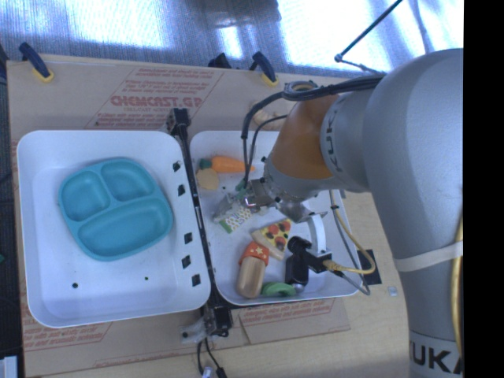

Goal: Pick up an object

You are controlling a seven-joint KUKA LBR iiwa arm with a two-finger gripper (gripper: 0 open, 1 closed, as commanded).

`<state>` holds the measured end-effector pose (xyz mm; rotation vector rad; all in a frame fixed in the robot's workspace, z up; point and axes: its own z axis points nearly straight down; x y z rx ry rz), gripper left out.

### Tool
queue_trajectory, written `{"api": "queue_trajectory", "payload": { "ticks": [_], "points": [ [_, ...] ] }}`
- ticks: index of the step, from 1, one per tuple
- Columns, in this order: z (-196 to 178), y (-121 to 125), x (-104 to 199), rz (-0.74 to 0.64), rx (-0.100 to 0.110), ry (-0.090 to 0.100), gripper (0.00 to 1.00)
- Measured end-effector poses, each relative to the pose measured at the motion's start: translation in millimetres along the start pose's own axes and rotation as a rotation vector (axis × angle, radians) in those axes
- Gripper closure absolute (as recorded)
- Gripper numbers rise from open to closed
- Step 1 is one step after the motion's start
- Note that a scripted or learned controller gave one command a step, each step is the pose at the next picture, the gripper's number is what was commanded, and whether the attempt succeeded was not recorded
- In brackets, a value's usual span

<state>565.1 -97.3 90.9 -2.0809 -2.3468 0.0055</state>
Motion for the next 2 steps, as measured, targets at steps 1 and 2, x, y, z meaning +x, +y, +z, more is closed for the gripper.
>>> {"api": "queue_trajectory", "payload": {
  "ticks": [1,2],
  "points": [
    [-10.6,0.6,-0.1,-0.005,0.000,-0.001,1.00],
    [-132.4,-31.8,55.4,0.007,-0.005,-0.001,1.00]
  ]
}}
